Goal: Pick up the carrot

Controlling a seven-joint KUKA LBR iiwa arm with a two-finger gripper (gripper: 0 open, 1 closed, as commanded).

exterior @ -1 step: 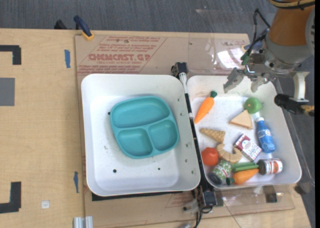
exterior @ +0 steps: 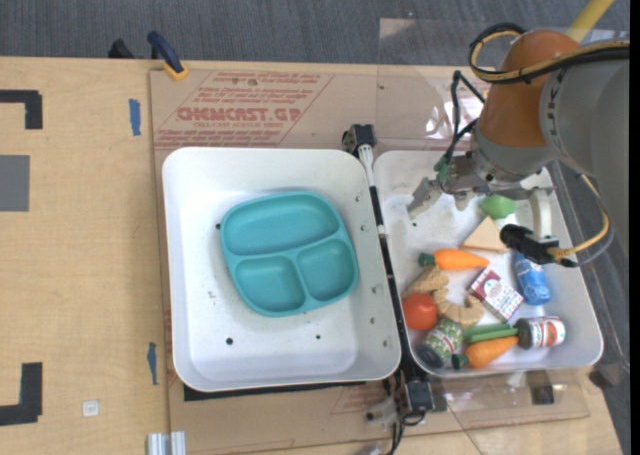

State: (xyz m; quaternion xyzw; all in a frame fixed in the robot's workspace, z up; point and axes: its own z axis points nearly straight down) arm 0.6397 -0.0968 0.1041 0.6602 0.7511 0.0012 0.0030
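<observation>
An orange carrot [exterior: 462, 260] with a green stub at its left end lies across the middle of the right bin [exterior: 583, 315]. A second orange, carrot-like piece [exterior: 490, 350] with a green end rests near that bin's front. My gripper [exterior: 440, 193] hangs over the bin's back left part, above and slightly left of the first carrot, apart from it. Its fingers [exterior: 419, 199] are spread open with nothing between them.
Around the carrots lie a red tomato [exterior: 421, 312], a blue bottle [exterior: 533, 281], a red-and-white carton [exterior: 497, 294], a green piece [exterior: 497, 207], a pale wedge [exterior: 484, 234] and a small bottle [exterior: 540, 332]. The left bin [exterior: 190, 273] holds a teal divided plate [exterior: 289, 251].
</observation>
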